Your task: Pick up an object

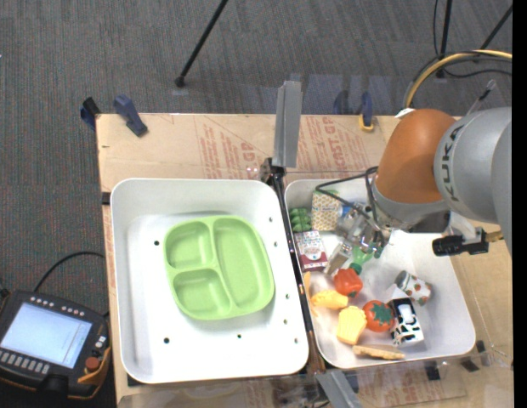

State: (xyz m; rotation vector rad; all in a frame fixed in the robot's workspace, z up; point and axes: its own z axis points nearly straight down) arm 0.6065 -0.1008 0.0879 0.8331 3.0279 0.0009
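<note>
My gripper [350,253] reaches down into the right bin [450,279] from the grey arm with the orange band. Its tip hangs just above a red pepper-like toy [348,281] and to the right of a small red and white carton [312,248]. A bit of green shows at the gripper's tip, but I cannot tell what it is. Close by lie a yellow piece [330,299], a yellow wedge [351,324], a tomato [378,314], a black and white carton [405,323] and a small can [414,288].
The left bin [136,228] holds a green divided plate [218,267]. A green toy [300,219] and a pale box [325,212] sit at the right bin's far left corner. A tan stick [378,353] lies by its near wall. A teach pendant [47,340] rests at lower left.
</note>
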